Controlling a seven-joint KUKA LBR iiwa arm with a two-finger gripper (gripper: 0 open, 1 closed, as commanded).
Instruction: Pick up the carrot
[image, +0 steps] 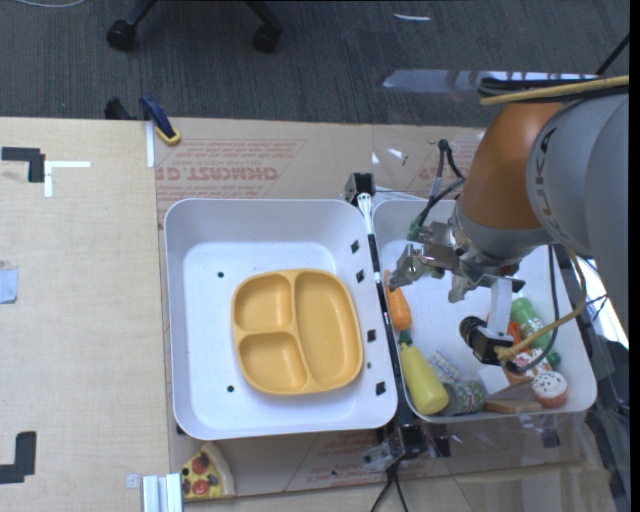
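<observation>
Against the left wall of the right bin (572, 340), about halfway along it, lies the carrot (400, 312), a short orange piece running lengthwise beside the wall. The gripper (432, 284) hangs above the back-left part of that bin, its two fingers spread apart with nothing between them; the finger nearer the wall stands just above the carrot's back end, though whether it touches cannot be told from this slant. Just in front of the carrot, toward the bin's front-left corner, lies a yellow bottle (423, 384), tilted, with a clear wrapped item (462, 386) beside it. Near the right wall is a green bottle (526, 318), and in the front-right corner a small cupcake (549, 385) (white icing, red spots). The left bin (190, 300) holds a yellow divided plate (298, 330) near its middle, lying flat. On the bench by the left bin's front-left corner lies a toy pizza slice (205, 476).
</observation>
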